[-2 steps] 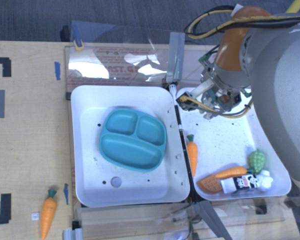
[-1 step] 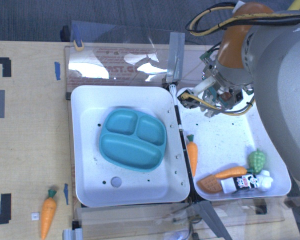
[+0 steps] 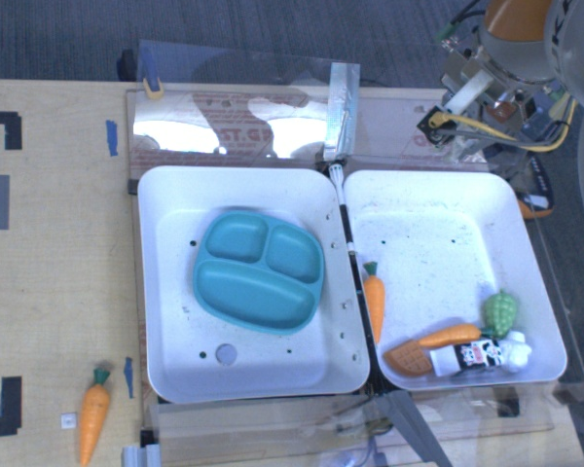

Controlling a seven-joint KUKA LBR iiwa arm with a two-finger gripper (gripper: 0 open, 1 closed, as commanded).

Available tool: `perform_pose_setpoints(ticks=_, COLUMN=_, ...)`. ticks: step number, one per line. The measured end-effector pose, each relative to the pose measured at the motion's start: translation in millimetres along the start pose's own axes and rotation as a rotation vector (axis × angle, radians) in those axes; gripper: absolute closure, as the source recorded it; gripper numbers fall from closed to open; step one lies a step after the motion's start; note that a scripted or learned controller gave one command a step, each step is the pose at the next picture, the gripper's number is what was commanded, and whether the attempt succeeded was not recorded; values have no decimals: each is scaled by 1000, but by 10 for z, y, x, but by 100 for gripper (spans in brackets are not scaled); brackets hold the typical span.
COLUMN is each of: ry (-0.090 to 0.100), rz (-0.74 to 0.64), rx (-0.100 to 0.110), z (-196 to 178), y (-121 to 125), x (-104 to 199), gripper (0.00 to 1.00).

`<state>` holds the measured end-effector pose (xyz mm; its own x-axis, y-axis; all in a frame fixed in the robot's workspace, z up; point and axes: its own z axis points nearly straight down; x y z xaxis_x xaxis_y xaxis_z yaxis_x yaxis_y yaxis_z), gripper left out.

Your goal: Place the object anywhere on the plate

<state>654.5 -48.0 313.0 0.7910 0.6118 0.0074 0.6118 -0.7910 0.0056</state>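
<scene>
- 0 items on the teal plate (image 3: 260,282); all 3 compartments are bare. It lies in the left bin (image 3: 165,358).
- Placement not done; judged at the very start.
- Right bin (image 3: 438,212) holds 5 candidates: carrot (image 3: 374,302) against its left wall, then a near-corner cluster of orange piece (image 3: 450,336), brown piece (image 3: 407,359), milk bottle (image 3: 482,355), green vegetable (image 3: 500,311).
- Which 1 is the object: cannot tell.
- Gripper (image 3: 496,100) is at top right, beyond the right bin's far corner, well apart from every item; nothing seen in its grasp, how far open cannot tell.
- 1 more, the bench carrot (image 3: 94,412), lies outside the left bin.
- Left: pick, carry across, release on the plate.
</scene>
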Motion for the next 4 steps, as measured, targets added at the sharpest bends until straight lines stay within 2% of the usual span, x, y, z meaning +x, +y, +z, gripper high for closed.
perform_pose_setpoints(ticks=1, ry=-18, rz=179, rx=14, z=1342, y=-399, x=236, gripper=100)
perform_pose_setpoints(ticks=2, ry=1, rz=194, rx=2, z=142, y=-551, x=143, gripper=100)
perform_pose_setpoints(ticks=3, ry=-20, rz=181, rx=13, z=1341, y=-975, x=752, gripper=100)
perform_pose_setpoints(ticks=4, ry=5, rz=278, rx=4, z=2195, y=-1835, x=828, gripper=100)
